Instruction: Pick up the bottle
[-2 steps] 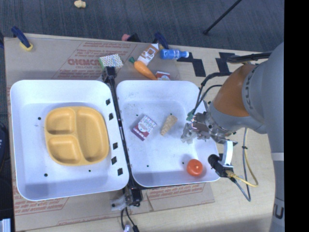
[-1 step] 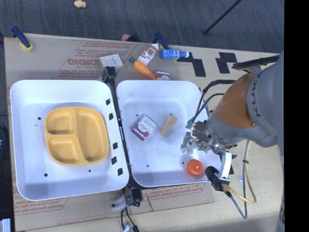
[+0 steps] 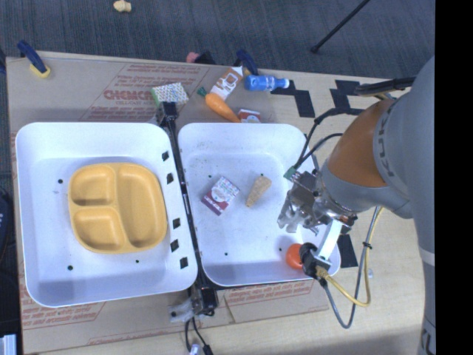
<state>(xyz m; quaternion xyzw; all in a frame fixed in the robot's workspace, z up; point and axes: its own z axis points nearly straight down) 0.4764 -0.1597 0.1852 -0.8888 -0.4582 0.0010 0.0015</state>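
My gripper point(image 3: 294, 217) hangs over the right side of the right bin point(image 3: 244, 133), below the orange band of the arm. A small round orange thing point(image 3: 293, 255) lies in that bin's front right corner, just below the gripper and partly hidden by a black fitting on the arm. I cannot tell what it is. A blue bottle point(image 3: 263, 83) lies on its side on the bench behind the right bin, outside it. Beside it lies a white and orange bottle-like thing point(image 3: 227, 83). Nothing shows in the gripper's grasp.
A red and white packet point(image 3: 221, 196) and a tan cone point(image 3: 258, 190) lie mid-bin, left of the gripper. A yellow divided plate point(image 3: 117, 205) sits in the left bin point(image 3: 29, 198). An orange carrot point(image 3: 220, 107) and a patterned packet point(image 3: 169, 93) lie behind the bins.
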